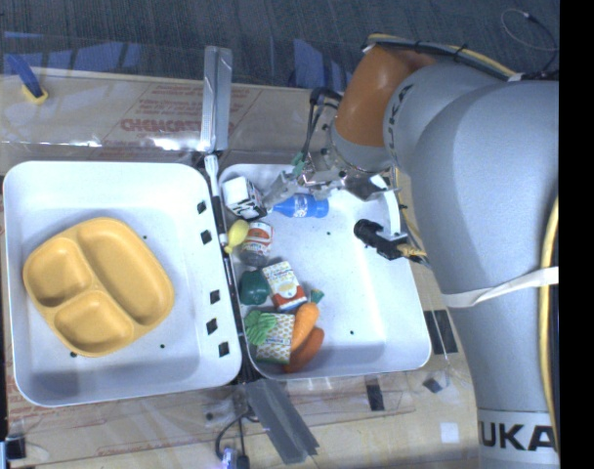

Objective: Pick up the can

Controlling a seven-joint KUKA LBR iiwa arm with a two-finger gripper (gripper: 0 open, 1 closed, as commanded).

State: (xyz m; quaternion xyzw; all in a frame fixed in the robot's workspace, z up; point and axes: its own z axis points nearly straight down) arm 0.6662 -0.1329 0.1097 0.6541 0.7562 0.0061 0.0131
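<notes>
The can, small with a red and white label, lies by the left wall of the right bin. A yellow lemon touches its left side. My gripper hangs over the far end of that bin, up and to the right of the can and apart from it. Just under the gripper lies a blue bottle.
A white and black cup-like object sits in the right bin's far left corner. Below the can lie a green item, a small carton, a green packet and carrots. The left bin holds a yellow divided plate.
</notes>
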